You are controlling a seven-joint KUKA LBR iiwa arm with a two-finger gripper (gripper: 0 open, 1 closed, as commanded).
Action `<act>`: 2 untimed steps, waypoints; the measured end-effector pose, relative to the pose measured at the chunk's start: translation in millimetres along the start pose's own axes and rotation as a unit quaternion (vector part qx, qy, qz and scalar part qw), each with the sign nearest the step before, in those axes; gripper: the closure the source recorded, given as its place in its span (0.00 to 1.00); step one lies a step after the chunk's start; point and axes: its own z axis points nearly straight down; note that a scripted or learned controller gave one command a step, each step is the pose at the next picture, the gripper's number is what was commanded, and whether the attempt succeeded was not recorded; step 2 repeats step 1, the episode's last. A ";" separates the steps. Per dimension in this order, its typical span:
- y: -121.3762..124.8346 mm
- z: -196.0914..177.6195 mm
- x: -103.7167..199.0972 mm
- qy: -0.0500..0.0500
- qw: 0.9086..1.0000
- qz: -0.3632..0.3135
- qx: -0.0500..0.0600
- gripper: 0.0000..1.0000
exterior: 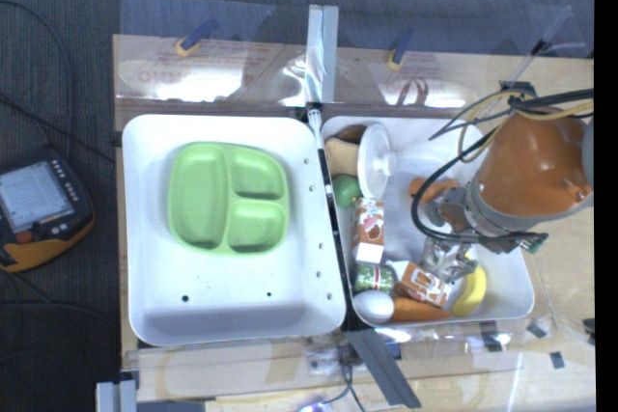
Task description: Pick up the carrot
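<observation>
The carrot (417, 311) is an orange tapered piece lying flat along the front wall of the right bin (502, 304), between a white egg (374, 306) and a yellow banana (471, 291). My gripper (446, 261) hangs below the orange wrist band. It sits a little behind and to the right of the carrot, directly over a small orange-and-white box (423, 283). Nothing of the carrot is lifted; it rests on the bin floor.
The right bin also holds a green can (375, 279), a red-and-white packet (370, 225), a clear cup (375, 161), a brown bread-like item (342, 150) and a green object (345, 191). The left bin (154, 294) holds a green divided plate (229, 198). Black cables loop by the wrist.
</observation>
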 end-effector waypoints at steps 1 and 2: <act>22.3 -2.9 -7.2 -0.007 0.999 -0.030 0.013 1.00; 22.3 -2.9 -7.2 -0.007 0.999 -0.030 0.013 1.00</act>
